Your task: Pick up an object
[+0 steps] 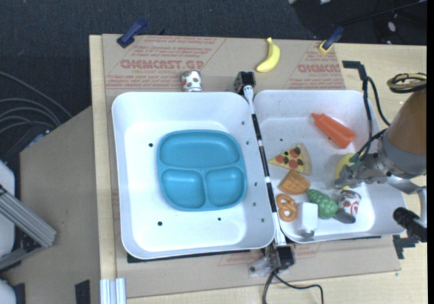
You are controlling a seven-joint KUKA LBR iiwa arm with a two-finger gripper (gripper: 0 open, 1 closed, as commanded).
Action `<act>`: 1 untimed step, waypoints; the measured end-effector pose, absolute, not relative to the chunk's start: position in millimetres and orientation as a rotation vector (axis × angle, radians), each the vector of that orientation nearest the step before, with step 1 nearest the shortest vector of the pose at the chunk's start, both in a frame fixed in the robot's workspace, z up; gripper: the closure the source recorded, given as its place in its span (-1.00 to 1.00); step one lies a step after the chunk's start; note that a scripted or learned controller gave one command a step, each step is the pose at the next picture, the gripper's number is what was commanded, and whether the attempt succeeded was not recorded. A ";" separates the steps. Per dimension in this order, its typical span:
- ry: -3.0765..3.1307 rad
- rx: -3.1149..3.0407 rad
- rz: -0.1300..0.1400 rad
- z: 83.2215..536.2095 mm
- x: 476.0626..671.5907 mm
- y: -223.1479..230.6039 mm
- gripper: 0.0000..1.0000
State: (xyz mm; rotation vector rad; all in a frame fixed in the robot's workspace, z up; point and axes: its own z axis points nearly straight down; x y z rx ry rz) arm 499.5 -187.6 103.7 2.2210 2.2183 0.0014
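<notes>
- Arm [407, 136] enters at right edge of frame, grey with orange band, reaching down into right bin [291, 102].
- Gripper [352, 177] low over right side of right bin, beside a small yellow piece [346, 160]; cannot tell whether it has hold of anything or how it is set.
- Right bin contents: orange carrot [333, 129] upper middle; pizza slice [291, 158] centre left; orange wedge [295, 182] just below it; pretzel [285, 207] lower left; white cup [308, 218] near bottom rim; green toy [322, 202] beside the cup; red-and-white object [348, 206] just below the gripper.
- Left bin [135, 160] holds a blue divided tray [200, 168], centred.
- On bench [203, 58] above the bins: yellow banana [269, 57], small patterned cup [192, 81].
</notes>
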 end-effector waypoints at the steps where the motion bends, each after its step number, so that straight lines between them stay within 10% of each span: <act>1: 2.224 2.220 0.001 193.6 495.5 -101.6 1.00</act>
